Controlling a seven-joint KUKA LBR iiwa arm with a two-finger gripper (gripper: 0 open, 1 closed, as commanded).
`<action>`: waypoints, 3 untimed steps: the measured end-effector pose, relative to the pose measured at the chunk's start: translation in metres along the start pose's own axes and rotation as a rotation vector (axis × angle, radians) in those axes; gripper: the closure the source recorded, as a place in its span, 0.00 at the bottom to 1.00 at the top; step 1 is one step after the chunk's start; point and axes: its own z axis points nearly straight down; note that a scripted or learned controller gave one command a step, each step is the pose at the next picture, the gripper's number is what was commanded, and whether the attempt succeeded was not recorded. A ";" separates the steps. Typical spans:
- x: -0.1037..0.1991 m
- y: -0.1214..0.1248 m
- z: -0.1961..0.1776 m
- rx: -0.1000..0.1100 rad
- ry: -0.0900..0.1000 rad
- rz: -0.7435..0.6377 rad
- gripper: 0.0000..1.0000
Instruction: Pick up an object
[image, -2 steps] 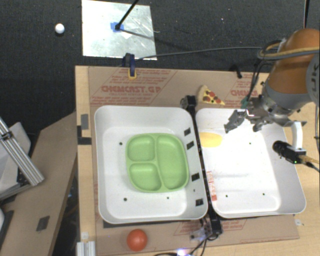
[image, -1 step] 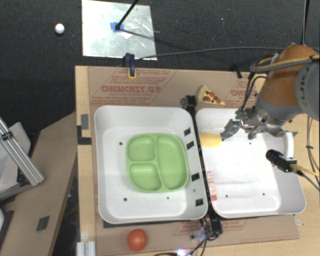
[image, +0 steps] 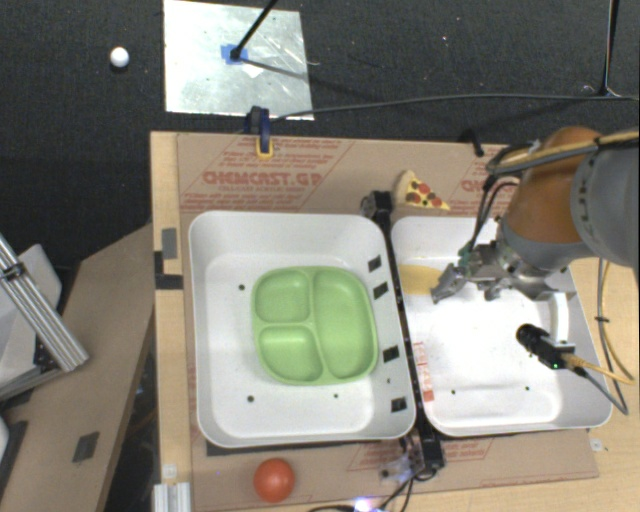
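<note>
A pale green divided tray (image: 314, 325) is lying in a white bin (image: 215, 300); an orange-red ball (image: 273, 479) and a yellow, red-spotted pizza slice toy (image: 420, 192) are showing against brown cardboard (image: 300, 170).

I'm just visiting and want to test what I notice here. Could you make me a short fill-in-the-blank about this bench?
1. The green divided tray lies in the ____ bin.
2. That tray has ____ compartments.
3. The toy pizza slice lies on the board, ____ the bins.
4. The pincer hangs over the ____ bin.

Missing words: left; three; outside; right
</note>
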 end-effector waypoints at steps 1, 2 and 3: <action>0.000 0.002 -0.014 -0.007 -0.001 -0.001 1.00; -0.004 0.002 -0.059 -0.009 -0.002 0.000 1.00; -0.004 0.004 -0.113 -0.011 -0.002 -0.004 1.00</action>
